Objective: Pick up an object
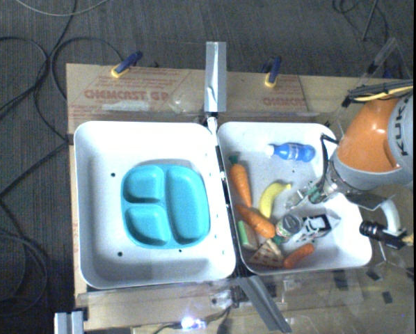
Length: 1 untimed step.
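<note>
Dark carpet with loose black and white cables surrounds a brown bench [90,103] carrying two shallow white bins side by side.

Right bin [264,134] holds all the loose items, bunched toward its near-left part. Gripper [300,223] is down inside this bin, near its near edge, among the clutter. Finger state: cannot tell, the metal and black parts blur together and no object is seen between them.

Items around the gripper:
- yellow banana [273,196], just beside it toward the bin's middle, tilted
- small dark round object [289,224], touching or just beside the gripper; identity unclear
- short orange carrot [299,255], at the near edge, just below the gripper
- second carrot [257,221], lying slantwise left of the gripper
- long carrot [240,182], along the left wall, roughly parallel to it
- green piece [243,232] against the left wall at the near-left corner
- brown wedge-shaped item [265,254] at the near edge
- blue and white bottle [292,152], lying on its side near the far wall, well apart from the rest

Arm's orange band [369,139] sits over the bin's right edge.

Left bin [97,152] holds a turquoise three-compartment tray [168,205], about centred. Two blue-and-yellow clamps [126,64] grip the bench's far edge.
</note>
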Each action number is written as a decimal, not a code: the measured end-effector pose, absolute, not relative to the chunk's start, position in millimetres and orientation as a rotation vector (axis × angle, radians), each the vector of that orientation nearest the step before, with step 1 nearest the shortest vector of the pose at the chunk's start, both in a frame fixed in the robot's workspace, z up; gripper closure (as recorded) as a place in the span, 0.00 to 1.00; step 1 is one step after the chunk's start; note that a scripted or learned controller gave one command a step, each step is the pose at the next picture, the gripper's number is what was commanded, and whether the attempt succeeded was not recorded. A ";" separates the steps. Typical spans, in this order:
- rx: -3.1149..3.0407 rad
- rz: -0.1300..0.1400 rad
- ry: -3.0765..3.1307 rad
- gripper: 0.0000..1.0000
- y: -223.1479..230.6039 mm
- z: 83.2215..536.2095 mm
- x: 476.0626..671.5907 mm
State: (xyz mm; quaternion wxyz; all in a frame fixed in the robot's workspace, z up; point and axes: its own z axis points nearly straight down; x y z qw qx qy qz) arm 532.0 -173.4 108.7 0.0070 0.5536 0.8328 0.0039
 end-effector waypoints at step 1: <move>1.761 0.000 2.605 1.00 -145.4 105.8 543.6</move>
